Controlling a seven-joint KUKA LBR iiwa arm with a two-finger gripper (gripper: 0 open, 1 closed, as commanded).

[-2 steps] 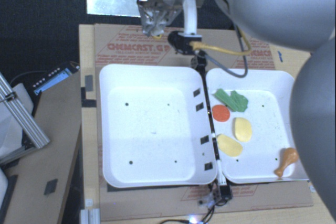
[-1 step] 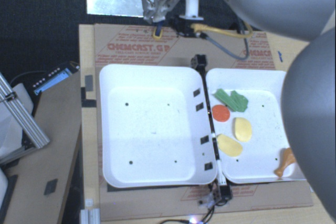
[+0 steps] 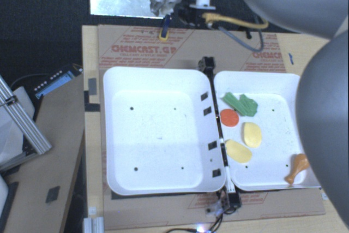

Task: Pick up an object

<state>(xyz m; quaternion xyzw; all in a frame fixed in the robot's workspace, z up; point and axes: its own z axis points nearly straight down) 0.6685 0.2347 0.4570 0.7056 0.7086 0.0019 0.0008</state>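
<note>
The right bin (image 3: 283, 82) holds several small objects. A green flat piece (image 3: 240, 103) lies near its back left, with a red-orange disc (image 3: 229, 118) just in front of it. A pale yellow oval (image 3: 252, 134) and a yellow wedge (image 3: 238, 151) lie nearer the front. At the bin's front right sits a tan drumstick-shaped piece (image 3: 297, 168), partly under the arm. My gripper (image 3: 163, 7) hangs high at the top of the view, beyond the far edge of the left bin (image 3: 158, 133), well apart from all the objects.
The big grey arm (image 3: 305, 3) crosses the upper right and covers the right bin's right side. A black divider with clips (image 3: 214, 117) runs between the bins. A small yellow and blue item (image 3: 163, 34) lies on the cardboard behind the left bin. Metal rails (image 3: 22, 123) stand at left.
</note>
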